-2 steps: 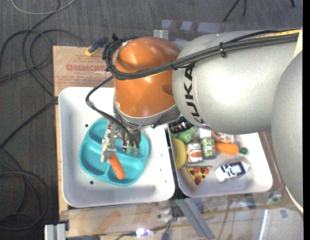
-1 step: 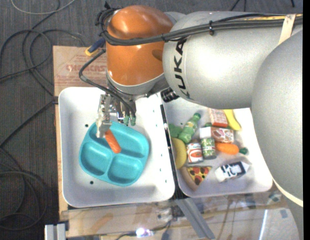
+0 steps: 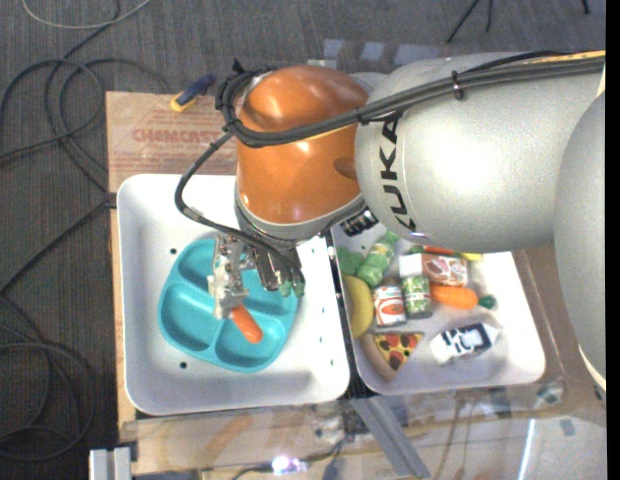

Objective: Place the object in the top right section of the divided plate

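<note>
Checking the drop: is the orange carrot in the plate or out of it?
In. The carrot lies on the teal divided plate, just below the gripper.

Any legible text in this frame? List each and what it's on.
"KUKA", partly hidden, on the grey arm.
"CHEMCRAFT"-like red print on the cardboard sheet, blurred, reading uncertain.
Labels on the small cans and the carton in the right bin: too small to read.

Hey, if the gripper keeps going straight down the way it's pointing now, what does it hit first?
Most likely the small orange carrot-like piece, which lies just below the gripper on the turquoise divided plate in the left bin. Depth is hard to judge from this slanted view, so it could meet the plate beside it.
</note>
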Available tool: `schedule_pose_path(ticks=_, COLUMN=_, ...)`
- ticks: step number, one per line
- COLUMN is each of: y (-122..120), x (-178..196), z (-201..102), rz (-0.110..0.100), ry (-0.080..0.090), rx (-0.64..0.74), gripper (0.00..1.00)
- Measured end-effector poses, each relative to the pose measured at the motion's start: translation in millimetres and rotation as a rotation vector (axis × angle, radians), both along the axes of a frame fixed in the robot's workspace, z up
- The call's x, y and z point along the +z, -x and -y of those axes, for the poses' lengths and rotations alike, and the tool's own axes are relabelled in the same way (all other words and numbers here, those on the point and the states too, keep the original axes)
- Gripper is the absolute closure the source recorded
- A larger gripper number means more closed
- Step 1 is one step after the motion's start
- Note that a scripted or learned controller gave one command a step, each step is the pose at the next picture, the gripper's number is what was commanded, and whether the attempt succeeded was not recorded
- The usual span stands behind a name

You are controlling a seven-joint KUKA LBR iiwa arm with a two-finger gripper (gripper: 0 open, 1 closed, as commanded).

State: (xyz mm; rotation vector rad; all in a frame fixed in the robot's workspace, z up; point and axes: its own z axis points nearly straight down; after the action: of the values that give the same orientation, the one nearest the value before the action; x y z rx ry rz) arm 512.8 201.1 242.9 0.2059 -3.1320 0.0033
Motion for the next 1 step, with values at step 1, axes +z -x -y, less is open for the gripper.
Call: schedule_pose_path(ticks=1, y=-41.9, x=8.3, z=58.4, rz=0.001, ry=-0.001, rx=0.100, gripper=1.00)
